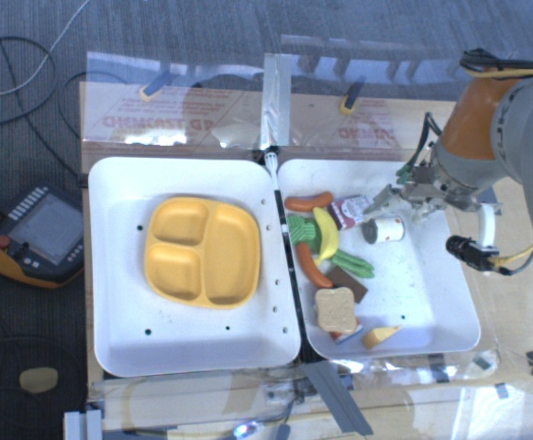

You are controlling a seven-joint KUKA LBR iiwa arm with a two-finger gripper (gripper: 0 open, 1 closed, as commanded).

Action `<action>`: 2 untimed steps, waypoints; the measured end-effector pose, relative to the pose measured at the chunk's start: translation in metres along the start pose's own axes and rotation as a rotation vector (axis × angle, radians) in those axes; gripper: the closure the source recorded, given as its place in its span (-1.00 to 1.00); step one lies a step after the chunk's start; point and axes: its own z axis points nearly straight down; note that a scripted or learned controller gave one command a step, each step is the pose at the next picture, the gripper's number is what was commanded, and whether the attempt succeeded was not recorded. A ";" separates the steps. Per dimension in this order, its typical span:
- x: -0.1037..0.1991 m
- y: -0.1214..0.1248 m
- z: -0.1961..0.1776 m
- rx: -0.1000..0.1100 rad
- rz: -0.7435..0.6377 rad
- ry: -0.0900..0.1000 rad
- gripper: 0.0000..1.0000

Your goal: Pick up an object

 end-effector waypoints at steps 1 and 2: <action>0.005 0.008 0.032 -0.017 -0.069 -0.001 -1.00; 0.001 -0.016 -0.001 0.001 0.053 0.006 -1.00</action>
